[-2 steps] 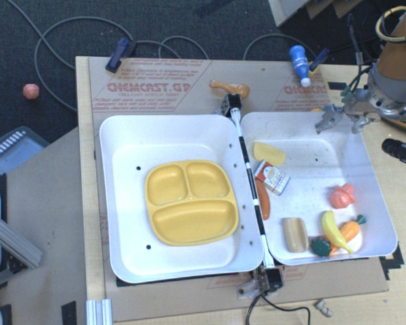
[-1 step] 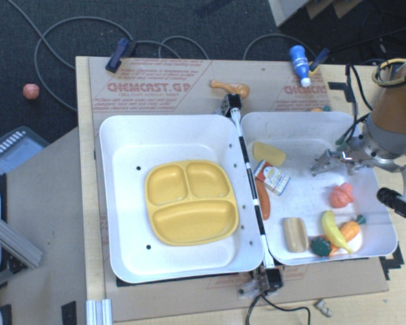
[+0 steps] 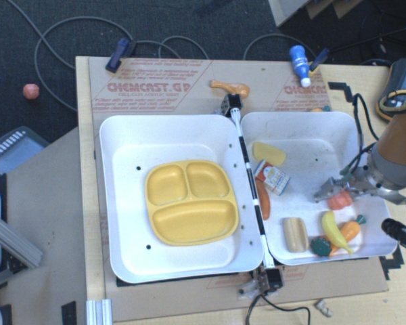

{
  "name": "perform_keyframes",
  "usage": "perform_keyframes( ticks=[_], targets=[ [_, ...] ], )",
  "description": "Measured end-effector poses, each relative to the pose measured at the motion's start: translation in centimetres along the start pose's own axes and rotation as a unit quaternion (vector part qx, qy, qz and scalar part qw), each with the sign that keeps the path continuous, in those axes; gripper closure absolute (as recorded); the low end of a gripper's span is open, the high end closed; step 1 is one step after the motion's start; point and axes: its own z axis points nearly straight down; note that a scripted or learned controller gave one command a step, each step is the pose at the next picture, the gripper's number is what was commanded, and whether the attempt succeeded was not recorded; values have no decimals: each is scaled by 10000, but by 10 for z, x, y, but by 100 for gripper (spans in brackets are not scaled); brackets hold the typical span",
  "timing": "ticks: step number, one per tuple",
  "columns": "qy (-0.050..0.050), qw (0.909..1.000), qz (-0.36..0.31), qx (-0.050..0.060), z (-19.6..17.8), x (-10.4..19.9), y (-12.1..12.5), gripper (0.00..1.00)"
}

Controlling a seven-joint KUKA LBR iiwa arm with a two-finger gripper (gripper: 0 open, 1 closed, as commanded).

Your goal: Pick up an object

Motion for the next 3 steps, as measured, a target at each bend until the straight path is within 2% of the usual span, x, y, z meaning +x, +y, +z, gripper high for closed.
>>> perform_keyframes(
  ticks=[1, 2, 3],
  targets=[
    [-39, 10000, 11, -35, -11, -3, 1, 100],
    [-41, 10000, 4, -44, -1, 52, 39, 100],
    [-34, 10000, 0, -35, -101, 129, 55, 100]
  ],
)
